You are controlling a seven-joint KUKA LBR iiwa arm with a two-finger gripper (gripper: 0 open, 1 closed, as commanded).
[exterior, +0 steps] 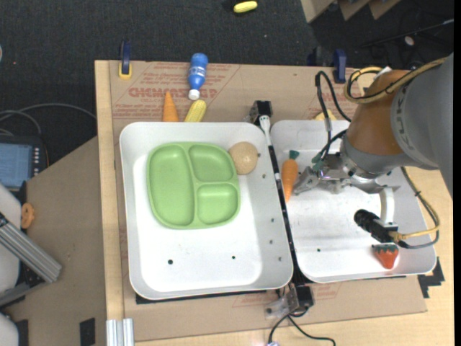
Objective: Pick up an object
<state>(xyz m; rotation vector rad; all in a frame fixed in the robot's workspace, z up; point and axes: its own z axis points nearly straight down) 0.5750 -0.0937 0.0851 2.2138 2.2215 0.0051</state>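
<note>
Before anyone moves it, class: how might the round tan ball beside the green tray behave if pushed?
The tan ball looks round, so it would probably roll. It touches the green divided tray, which may block it that way.

Arm (pixel 403 125) runs off the right edge; its upper links out of sight. Gripper (pixel 317 177) sits low in the right bin (pixel 346 265), blurred against the wrist, too small to read how it stands. Arm covers that bin's far right corner. Carrot (pixel 288 179) lies just beside the gripper; contact unclear. Blue object (pixel 13 166) cut by left edge, unidentifiable.
</note>
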